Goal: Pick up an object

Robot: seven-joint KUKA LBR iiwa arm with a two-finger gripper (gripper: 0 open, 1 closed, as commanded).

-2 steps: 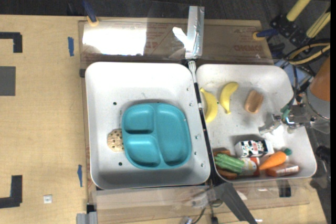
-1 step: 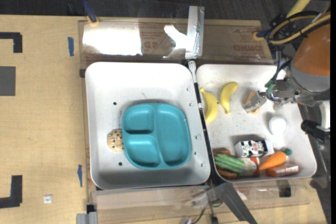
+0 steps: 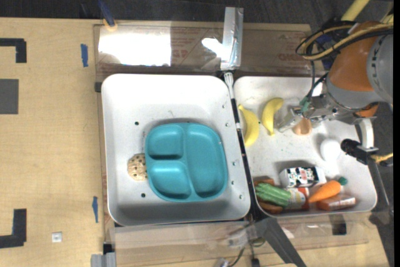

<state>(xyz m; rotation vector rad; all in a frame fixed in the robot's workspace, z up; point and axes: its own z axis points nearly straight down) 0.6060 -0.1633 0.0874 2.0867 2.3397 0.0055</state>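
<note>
My gripper [image 3: 292, 119] hangs low over the upper middle of the right bin [image 3: 367, 197], reaching in from the right under the orange-banded wrist [image 3: 349, 69]. Just right of it and touching or nearly touching lies a small tan-pink object [image 3: 303, 127]. A yellow banana [image 3: 271, 114] lies just left of the gripper. A second banana [image 3: 249, 125] rests against the bin's left wall. I cannot make out anything held in the gripper.
The right bin also holds a white egg [image 3: 329, 149], a black-and-white box [image 3: 299, 176], a carrot [image 3: 325, 190], a green vegetable [image 3: 275, 194] and a red item [image 3: 341, 202]. In the left bin [image 3: 119, 97] are a teal divided plate [image 3: 185, 160] and a cookie [image 3: 136, 166].
</note>
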